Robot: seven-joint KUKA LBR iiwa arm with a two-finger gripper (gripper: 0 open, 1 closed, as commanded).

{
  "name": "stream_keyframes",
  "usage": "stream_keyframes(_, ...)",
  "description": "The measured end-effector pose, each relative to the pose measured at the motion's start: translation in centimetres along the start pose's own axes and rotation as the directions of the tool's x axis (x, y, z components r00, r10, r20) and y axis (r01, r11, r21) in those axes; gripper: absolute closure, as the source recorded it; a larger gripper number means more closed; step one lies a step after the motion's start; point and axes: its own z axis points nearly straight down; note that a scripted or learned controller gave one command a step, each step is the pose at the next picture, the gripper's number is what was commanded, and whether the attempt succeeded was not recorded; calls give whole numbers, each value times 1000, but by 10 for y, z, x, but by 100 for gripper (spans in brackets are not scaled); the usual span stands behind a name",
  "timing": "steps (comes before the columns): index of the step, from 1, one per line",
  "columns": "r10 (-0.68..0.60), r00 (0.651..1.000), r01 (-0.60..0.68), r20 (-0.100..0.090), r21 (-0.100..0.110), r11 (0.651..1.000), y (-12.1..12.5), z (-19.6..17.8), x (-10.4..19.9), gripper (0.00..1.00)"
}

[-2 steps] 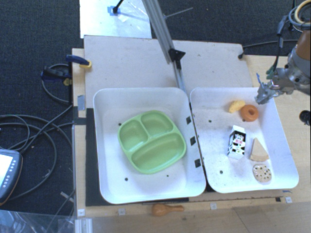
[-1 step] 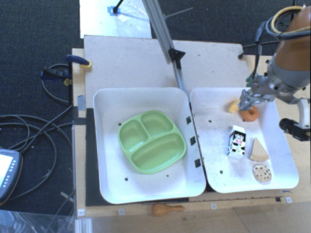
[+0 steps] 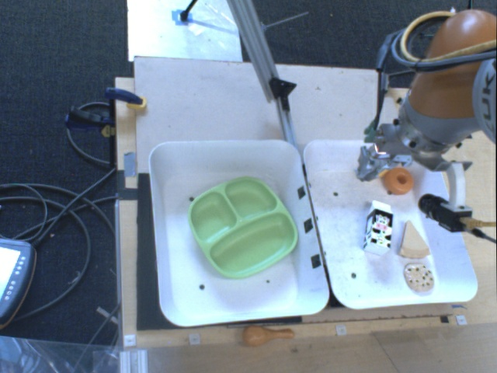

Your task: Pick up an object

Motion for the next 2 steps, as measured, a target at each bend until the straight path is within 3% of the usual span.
stream_keyframes(2,0,1000,0,0,1,1000,-5,23,117,100)
